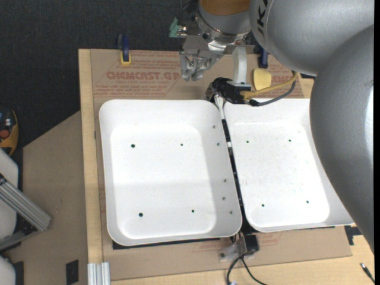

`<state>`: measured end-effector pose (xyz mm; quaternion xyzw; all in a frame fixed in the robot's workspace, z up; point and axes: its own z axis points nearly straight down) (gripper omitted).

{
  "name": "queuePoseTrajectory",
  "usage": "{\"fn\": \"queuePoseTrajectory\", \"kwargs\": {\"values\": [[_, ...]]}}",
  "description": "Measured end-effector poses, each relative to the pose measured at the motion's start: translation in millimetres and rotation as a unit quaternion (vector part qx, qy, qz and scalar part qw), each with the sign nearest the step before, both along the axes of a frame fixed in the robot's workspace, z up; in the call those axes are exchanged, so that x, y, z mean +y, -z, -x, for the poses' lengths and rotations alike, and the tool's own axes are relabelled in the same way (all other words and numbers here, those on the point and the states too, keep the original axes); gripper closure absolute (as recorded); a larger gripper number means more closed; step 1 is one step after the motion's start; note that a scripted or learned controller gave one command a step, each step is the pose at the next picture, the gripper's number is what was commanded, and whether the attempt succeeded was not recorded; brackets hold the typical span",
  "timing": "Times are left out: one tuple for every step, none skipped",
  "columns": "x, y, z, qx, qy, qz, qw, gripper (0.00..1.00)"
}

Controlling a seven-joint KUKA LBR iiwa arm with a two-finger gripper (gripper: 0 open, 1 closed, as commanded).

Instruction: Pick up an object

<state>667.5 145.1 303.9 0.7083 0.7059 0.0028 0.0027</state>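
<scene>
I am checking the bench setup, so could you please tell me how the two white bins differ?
The left bin is in full view; the arm covers the right bin's right side. A shadow darkens the left bin's upper half; the right bin looks evenly lit. Both are shallow, white, with small dark dots.

So the two shallow white bins sit side by side, rims touching along a dark seam. The left bin (160,180) and the right bin (276,177) each show four small dark dots on the floor. The gripper (193,69) hangs over the brown board (142,76), just past the left bin's far rim.
</scene>
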Motion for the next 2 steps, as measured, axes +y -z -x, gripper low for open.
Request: {"fn": "queuePoseTrajectory", "kwargs": {"values": [[-57.7,-40.5,0.2,0.0,0.001,0.0005,1.0,1.0],[17.4,23.6,8.4,0.008,-0.005,-0.0005,1.0,1.0]]}}
